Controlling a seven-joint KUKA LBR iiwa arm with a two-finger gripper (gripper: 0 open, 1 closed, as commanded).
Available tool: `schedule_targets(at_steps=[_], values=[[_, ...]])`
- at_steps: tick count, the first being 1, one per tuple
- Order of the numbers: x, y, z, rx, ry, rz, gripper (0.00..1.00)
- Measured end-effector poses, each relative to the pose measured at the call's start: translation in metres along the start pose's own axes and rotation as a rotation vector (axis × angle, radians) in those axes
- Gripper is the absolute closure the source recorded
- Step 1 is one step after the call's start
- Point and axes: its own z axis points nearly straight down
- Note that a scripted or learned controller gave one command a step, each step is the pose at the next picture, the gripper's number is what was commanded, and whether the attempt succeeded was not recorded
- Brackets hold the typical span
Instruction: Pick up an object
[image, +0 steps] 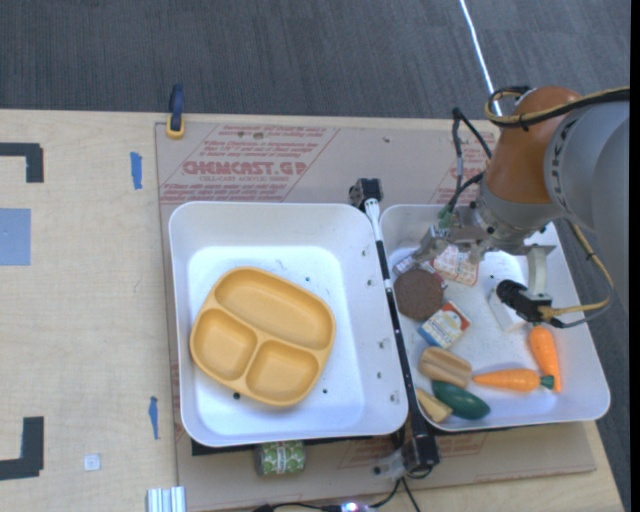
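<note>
My gripper hangs low over the far left part of the right bin, below the arm's orange band. Right under it lies a small white and red packet, touching or nearly touching it; whether the packet is held I cannot tell. Just nearer the camera sit a brown round patty and a small carton. Along the bin's near side lie a bread roll, a green vegetable and two carrots.
The left bin holds a yellow divided plate. A dark rail runs between the two bins. A green can lies on the bench in front of the left bin.
</note>
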Motion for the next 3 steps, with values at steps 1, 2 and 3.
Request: schedule_targets(at_steps=[1,2,3], values=[[0.004,-0.024,0.010,-0.004,0.003,-0.001,0.00],[0.008,-0.050,0.013,0.008,0.008,0.000,0.00],[-0.007,0.026,0.018,0.034,0.014,0.001,0.00]])
